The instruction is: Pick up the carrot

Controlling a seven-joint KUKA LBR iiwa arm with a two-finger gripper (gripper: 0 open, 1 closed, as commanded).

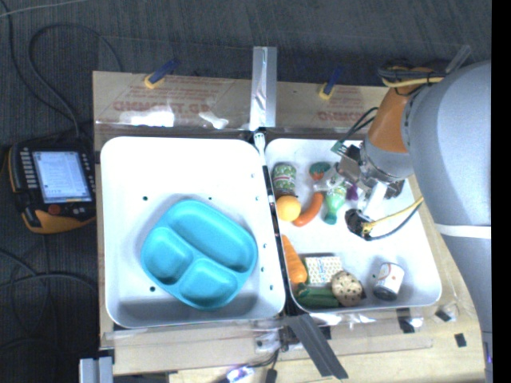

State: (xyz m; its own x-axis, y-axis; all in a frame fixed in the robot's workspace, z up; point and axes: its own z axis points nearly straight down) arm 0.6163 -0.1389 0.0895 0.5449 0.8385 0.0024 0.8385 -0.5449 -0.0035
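Blue divided tray is noted in left bin. Carrot lies at right bin's 8 o'clock, against the divider. Gripper is seen at 12 o'clock; jaw state cannot be told. Approach step is judged; descent toward 8 o'clock is required.

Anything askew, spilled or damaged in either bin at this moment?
Nothing looks spilled or broken. The blue tray sits skewed in the left bin. In the right bin the toys are jumbled: one carrot lies along the left wall, a can on its side. The gripper hangs over them.
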